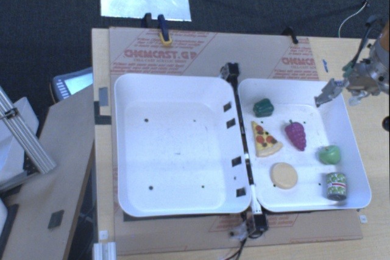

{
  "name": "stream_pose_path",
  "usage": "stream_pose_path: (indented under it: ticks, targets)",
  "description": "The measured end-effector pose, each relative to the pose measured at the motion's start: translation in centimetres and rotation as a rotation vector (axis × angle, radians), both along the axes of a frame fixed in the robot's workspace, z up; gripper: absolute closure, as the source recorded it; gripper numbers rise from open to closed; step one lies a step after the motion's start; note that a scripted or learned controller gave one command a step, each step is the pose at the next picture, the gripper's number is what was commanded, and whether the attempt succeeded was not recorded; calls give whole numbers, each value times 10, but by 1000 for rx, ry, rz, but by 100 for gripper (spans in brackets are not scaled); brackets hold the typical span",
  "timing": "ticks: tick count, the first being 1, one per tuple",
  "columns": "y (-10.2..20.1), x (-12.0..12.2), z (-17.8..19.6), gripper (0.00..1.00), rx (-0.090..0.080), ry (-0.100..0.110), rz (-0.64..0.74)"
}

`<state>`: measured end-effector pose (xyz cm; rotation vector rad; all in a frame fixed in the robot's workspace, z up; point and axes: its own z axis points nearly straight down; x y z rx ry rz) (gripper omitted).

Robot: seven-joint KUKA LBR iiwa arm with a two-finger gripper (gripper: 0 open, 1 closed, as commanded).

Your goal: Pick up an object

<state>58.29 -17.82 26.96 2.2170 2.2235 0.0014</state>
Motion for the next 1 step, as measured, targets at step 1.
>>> stream_pose_path:
  ticks: [1]
  targets:
    - [0,1,11,100,-1,-4,4]
